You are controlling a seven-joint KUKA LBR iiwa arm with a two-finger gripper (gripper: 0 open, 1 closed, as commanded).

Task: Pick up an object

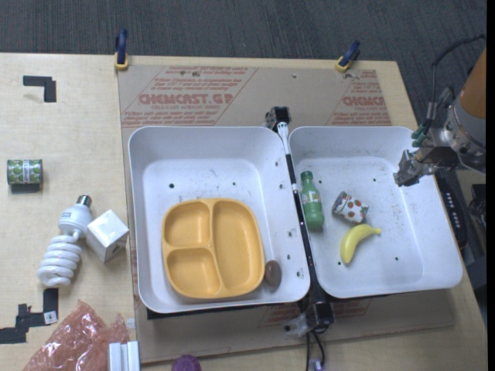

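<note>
The right bin (433, 273) holds a green bottle (312, 200) lying near its left wall, a small white can with red and green print (349, 206), and a yellow banana (356, 241). In the left bin (147, 168) lies a yellow divided plate (212, 247) with a small brown lump (272, 273) at its lower right corner. My gripper (407, 172) hangs over the right bin's upper right edge, well to the right of the can and banana. Nothing shows between its fingers.
A cardboard sheet (193, 91) lies under the bins, held by clamps (121, 50) at the back. On the bench to the left are a spiral light bulb (63, 247), a white cube (107, 235), a small green tin (25, 171) and a reddish mesh bag (73, 338).
</note>
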